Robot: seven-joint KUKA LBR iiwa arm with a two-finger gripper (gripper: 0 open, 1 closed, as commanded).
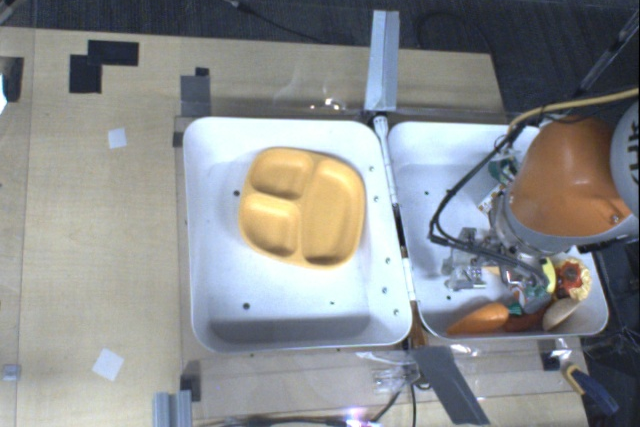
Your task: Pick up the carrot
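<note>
An orange carrot (479, 318) lies along the front wall of the right bin (432, 175), pointing left. My gripper (487, 273) hangs low in that bin under the orange wrist band (567, 181), just above and slightly right of the carrot. Its metal parts and cables blur together. Nothing shows between them.
A yellow three-part tray (302, 206) sits in the left bin (210, 245). Small toy foods, red, yellow, green and beige (558, 295), crowd the right bin's front right corner beside the carrot. A metal divider post (382, 65) stands between the bins at the back.
</note>
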